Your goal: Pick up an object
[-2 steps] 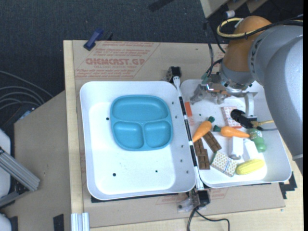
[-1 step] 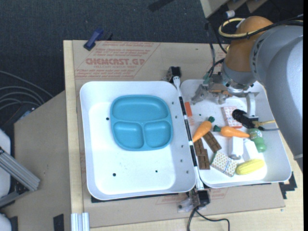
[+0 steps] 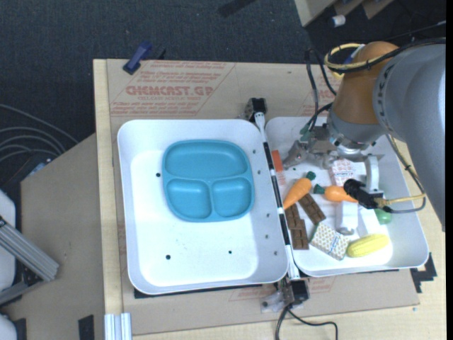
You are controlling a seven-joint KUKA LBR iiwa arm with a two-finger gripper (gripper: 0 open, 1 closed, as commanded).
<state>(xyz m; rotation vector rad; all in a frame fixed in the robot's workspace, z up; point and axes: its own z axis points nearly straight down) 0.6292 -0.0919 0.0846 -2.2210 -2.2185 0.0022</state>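
The right bin holds several toy foods. An orange carrot lies near its left wall and a second carrot near the middle. Two brown chocolate bars lie in front of the first carrot. A pale waffle block and a yellow corn cob sit by the front wall. My gripper hangs over the back middle of this bin, just behind the second carrot. I see nothing held in it.
The left bin carries a blue divided plate. A small green piece lies at the right of the right bin. A blue object rests on the cardboard behind the bins.
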